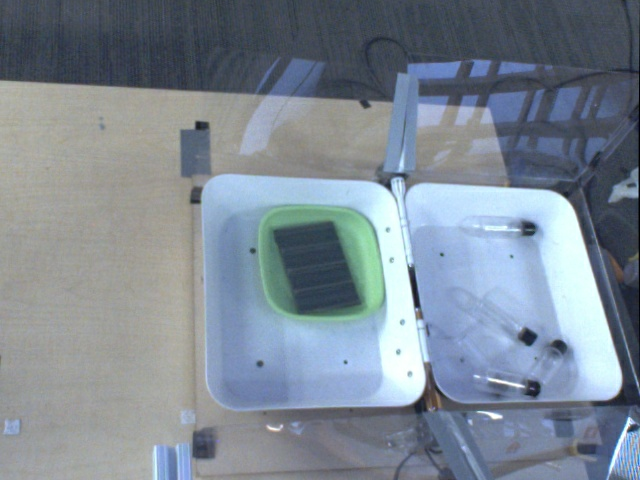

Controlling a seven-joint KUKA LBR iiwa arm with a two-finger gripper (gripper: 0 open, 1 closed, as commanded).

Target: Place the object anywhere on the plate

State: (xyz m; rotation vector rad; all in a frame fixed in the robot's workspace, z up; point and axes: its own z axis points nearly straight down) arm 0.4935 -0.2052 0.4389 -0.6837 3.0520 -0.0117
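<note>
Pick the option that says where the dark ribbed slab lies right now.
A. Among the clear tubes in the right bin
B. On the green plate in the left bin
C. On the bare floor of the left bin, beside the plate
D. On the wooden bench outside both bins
B: the dark ribbed slab lies flat on the green plate in the left bin; the clear tubes lie apart in the right bin.

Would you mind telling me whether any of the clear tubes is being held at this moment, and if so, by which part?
Nothing is held. The clear tubes lie loose in the right bin, and the dark ridged block rests on the green plate.
</note>
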